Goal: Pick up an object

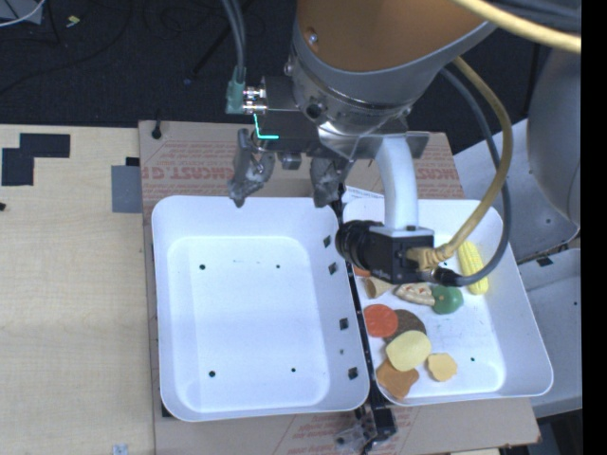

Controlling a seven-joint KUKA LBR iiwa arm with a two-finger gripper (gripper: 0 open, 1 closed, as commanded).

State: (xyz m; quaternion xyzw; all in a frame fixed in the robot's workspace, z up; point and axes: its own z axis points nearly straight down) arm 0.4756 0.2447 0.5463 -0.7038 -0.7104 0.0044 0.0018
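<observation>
Small food-like pieces lie bunched in the right bin (517,349), toward its left side. There is a yellow corn cob (471,263) by the far wall, with a green piece (447,300) just beside it. Nearer lies a red disc (380,320) touching a brown disc (412,320). In front of those are a pale yellow slice (408,351), an orange piece (397,382) by the near rim and a small yellow piece (441,367).

The hand (282,197) hangs over the far rim of the left bin (247,330), well apart from the pieces. Its two fingers (248,173) are spread wide with nothing between them.

The right half of the right bin shows open white floor up to its rim. The left bin shows a wide white floor marked by a few dark dots. The two bins meet along a dark seam, and both sit on cardboard (190,164) laid on the desk (57,301).
</observation>
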